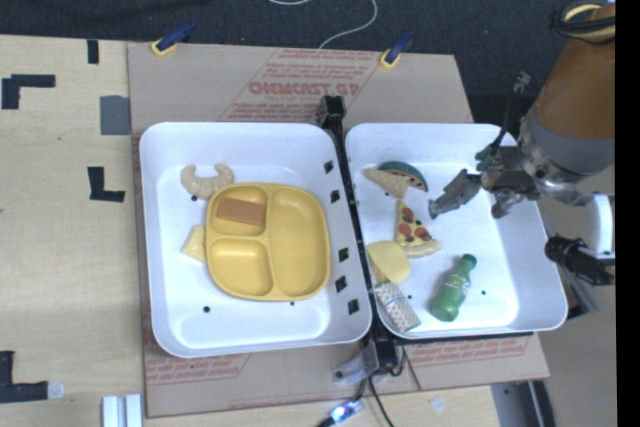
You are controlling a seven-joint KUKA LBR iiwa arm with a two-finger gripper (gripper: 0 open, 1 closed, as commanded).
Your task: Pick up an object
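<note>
Pizza slice (412, 231) lies loose in the right bin (520, 260); we hover our gripper (473, 196) just above it, jaws apart and empty, probably lining up.

A yellow divided plate (268, 243) sits in a white bin (160, 245); a green bottle (452, 288) lies nearby, on cardboard-brown surface (420, 80).

We see an evenly lit scene under soft, diffuse overhead light. The two white bins (160, 215) read bright, near overexposed, with faint glare on their rims. Shadows are short and soft: one lies beneath the fingers (478, 195), another along the yellow tray (268, 241) to their left. Focus is moderate; fine detail is grainy. The dark background above stays dim.
</note>
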